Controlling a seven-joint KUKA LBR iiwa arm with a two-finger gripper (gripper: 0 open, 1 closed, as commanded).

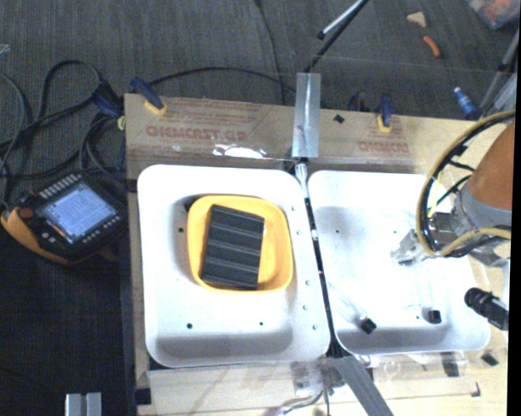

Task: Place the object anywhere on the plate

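Observation:
A yellow plate (280,246) sits in the left white bin (160,268). A dark grey ridged block (234,245) lies flat on the plate, near its middle and turned slightly. My gripper (410,249) hangs over the right part of the right bin (363,215), well away from the plate and the block. Yellow and black cables loop around the wrist (448,220) and hide part of the gripper.
Two small dark bits (366,325) (431,316) lie near the right bin's front edge. A metal divider post (307,119) stands behind the seam between the bins. A handheld control pendant (68,217) with cables lies on the floor at left.

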